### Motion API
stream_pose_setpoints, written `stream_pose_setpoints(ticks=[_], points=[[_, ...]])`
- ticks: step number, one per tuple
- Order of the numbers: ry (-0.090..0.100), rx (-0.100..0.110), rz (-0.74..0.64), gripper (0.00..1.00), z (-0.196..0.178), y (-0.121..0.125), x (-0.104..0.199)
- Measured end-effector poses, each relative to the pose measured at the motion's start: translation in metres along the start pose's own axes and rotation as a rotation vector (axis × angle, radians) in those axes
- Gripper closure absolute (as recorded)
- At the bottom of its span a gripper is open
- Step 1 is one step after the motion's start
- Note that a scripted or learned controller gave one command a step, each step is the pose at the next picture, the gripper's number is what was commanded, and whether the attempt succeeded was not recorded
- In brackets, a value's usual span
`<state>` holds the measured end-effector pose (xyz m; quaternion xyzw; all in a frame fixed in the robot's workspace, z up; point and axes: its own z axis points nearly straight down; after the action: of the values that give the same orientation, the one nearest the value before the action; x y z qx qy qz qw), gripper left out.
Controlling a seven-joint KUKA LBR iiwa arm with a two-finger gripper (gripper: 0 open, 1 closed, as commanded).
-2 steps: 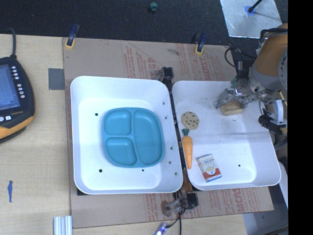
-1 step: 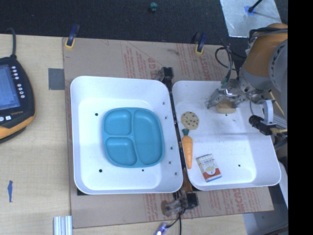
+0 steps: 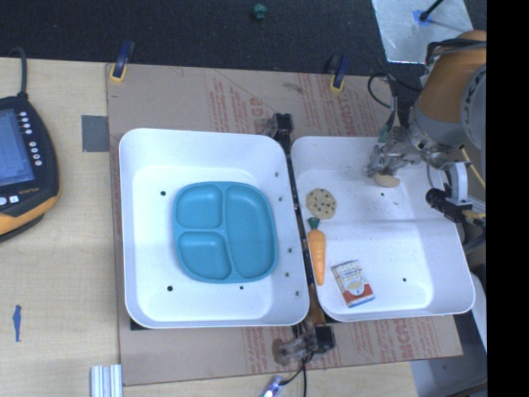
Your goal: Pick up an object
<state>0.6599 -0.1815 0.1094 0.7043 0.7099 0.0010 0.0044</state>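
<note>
In the right bin (image 3: 430, 292) lie a round speckled cookie (image 3: 321, 203), an orange carrot (image 3: 316, 255) along the left wall, and a small white-and-orange carton (image 3: 352, 283) near the front. A small tan object (image 3: 386, 179) lies at the bin's far side. My gripper (image 3: 386, 164) hangs right over that tan object, low in the bin and partly covering it. The grey arm with its orange band (image 3: 450, 81) comes in from the upper right.
The left bin (image 3: 145, 296) holds a blue divided plate (image 3: 224, 231). A black and orange pendant (image 3: 21, 164) lies on the bench at far left. Clamps (image 3: 121, 60) pin the cardboard sheet at the back, and a bracket (image 3: 282, 126) joins the bins.
</note>
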Motion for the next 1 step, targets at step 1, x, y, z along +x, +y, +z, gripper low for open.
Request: stream_pose_setpoints(ticks=[1], points=[[0.004,0.007,0.006,1.00,-0.1001,-0.0494,0.0051]])
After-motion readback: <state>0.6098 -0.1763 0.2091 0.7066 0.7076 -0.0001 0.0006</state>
